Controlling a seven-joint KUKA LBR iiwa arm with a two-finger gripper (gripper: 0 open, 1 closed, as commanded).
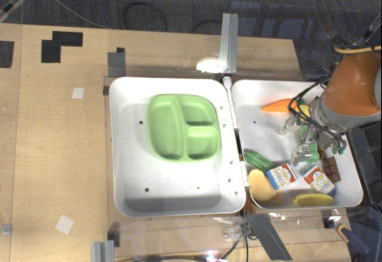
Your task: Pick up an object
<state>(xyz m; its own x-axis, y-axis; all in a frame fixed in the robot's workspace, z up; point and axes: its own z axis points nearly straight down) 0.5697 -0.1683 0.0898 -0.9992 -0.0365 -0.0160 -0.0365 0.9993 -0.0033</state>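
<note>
My gripper [303, 146] hangs low over the right white bin [256, 93], under the orange band of the arm [357, 83]. An orange carrot [276, 106] lies to its upper left. Below it, toward the bin's front, lie two small printed cartons [280, 175] [320, 182], a brown chocolate bar [330, 169] and a yellow banana [313, 199]. A green vegetable [258, 159] and a round yellow item [259, 184] rest by the bin's left wall. Nothing can be seen held in the gripper.
The left white bin [128, 183] holds a green divided plate [182, 126]. A metal post [228, 43] stands behind the seam between the two bins. The wooden bench [54, 153] stretches out to the left.
</note>
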